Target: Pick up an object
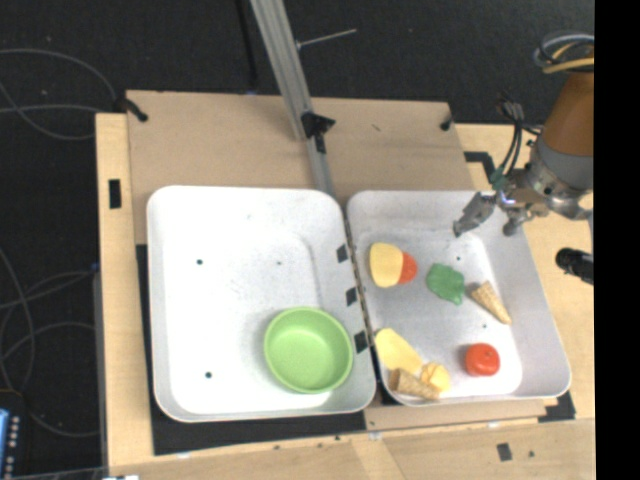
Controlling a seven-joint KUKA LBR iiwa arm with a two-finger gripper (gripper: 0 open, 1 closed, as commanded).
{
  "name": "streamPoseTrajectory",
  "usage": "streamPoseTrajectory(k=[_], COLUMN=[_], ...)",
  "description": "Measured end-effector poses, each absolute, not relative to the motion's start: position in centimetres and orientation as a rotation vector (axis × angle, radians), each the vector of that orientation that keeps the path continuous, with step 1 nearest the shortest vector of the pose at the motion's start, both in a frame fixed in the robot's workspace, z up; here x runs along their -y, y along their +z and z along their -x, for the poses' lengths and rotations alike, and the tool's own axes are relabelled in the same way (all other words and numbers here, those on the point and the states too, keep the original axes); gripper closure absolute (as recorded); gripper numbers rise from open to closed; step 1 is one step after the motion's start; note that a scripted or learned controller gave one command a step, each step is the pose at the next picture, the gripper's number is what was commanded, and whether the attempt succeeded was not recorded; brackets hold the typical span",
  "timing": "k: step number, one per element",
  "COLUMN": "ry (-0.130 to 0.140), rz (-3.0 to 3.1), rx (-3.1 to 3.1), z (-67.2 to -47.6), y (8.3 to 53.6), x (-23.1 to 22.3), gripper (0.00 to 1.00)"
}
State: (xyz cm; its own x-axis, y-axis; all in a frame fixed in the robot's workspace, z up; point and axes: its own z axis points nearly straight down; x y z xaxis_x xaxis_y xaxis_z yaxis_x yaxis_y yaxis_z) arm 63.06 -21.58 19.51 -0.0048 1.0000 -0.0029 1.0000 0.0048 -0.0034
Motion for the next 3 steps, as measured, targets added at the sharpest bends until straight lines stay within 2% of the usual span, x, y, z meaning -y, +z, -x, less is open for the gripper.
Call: streamPoseTrajectory(k=[1, 2, 3], ry=[0.007, 0.002, -0.007], rz=[2.215, 2.217, 2.220], rx=[2.227, 2.237, 2.233], z=[-63.7, -63.9, -65.0], y=[14.6, 16.1, 22.2], x=[21.1, 21.3, 21.6], gripper=[0.00, 1.00, 1.00])
